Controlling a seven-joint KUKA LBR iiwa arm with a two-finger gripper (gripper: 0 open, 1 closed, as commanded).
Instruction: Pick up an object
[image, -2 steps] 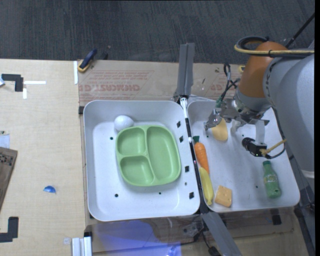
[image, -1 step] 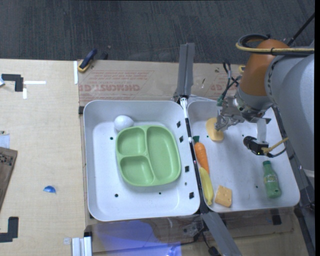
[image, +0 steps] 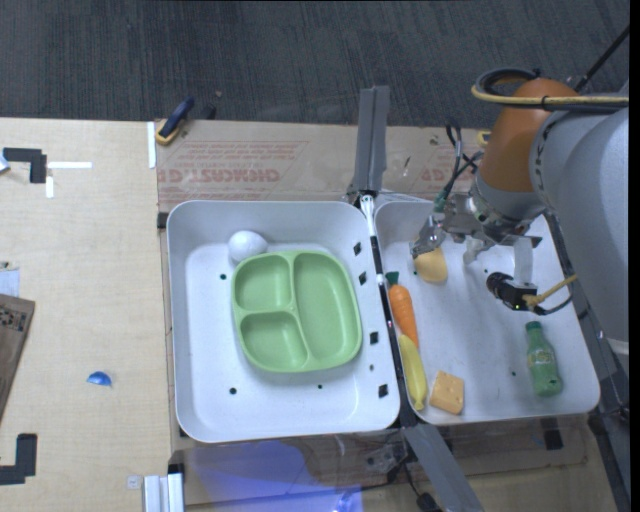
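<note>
Looking down from the fixed camera view: two shallow white bins side by side on a pale wooden surface (image: 80, 300).

Left bin (image: 195, 400), contents, two items:
- one green divided plate (image: 297, 310), three compartments, lying flat near the middle;
- one small white ball (image: 246, 243), touching the plate's upper left rim.

Right bin (image: 480, 400), contents, five items:
- one pale yellow rounded piece (image: 431, 266), near the upper left corner;
- one orange carrot (image: 402, 308), lying along the left wall;
- one yellow banana-like piece (image: 412, 370), just below the carrot along the same wall;
- one yellow-orange wedge (image: 447, 392), beside the banana-like piece's lower end;
- one green bottle (image: 542, 358), lying on its side near the right wall.

One arm (image: 590, 180), grey with orange band, entering from the right. One gripper (image: 436, 240), over the right bin's upper left corner, just above the pale yellow rounded piece; whether its fingers are parted or closed cannot be told.
</note>
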